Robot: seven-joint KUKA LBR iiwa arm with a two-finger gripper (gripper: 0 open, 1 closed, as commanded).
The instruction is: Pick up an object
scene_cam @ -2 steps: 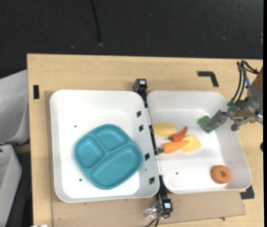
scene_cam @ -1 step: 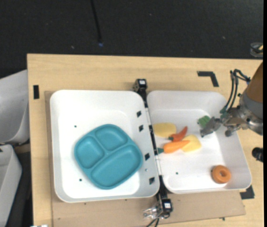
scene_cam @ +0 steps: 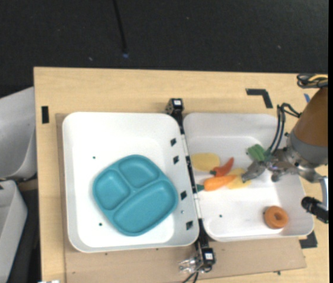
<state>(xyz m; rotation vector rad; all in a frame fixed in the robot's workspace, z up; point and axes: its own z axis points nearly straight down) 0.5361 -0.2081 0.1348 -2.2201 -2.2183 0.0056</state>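
In the right bin (scene_cam: 231, 229) lie several small toy foods. An orange carrot (scene_cam: 216, 183) and a red pepper (scene_cam: 224, 167) rest near the bin's left wall, with a pale yellow piece (scene_cam: 205, 160) above them and another yellow bit (scene_cam: 237, 183) beside the carrot. A green piece (scene_cam: 257, 153) sits further right, and an orange doughnut-like ring (scene_cam: 276, 217) lies at the front right. My gripper (scene_cam: 254, 171) reaches in from the right, low over the bin, its tip just right of the carrot and yellow bit. Nothing shows between its fingers.
The left bin (scene_cam: 78, 134) holds a blue divided plate (scene_cam: 134, 194). A black divider with clips (scene_cam: 185, 170) runs between the bins. The arm's wrist and cables (scene_cam: 308, 140) hang over the right bin's right edge. The wooden bench (scene_cam: 125, 87) surrounds both bins.
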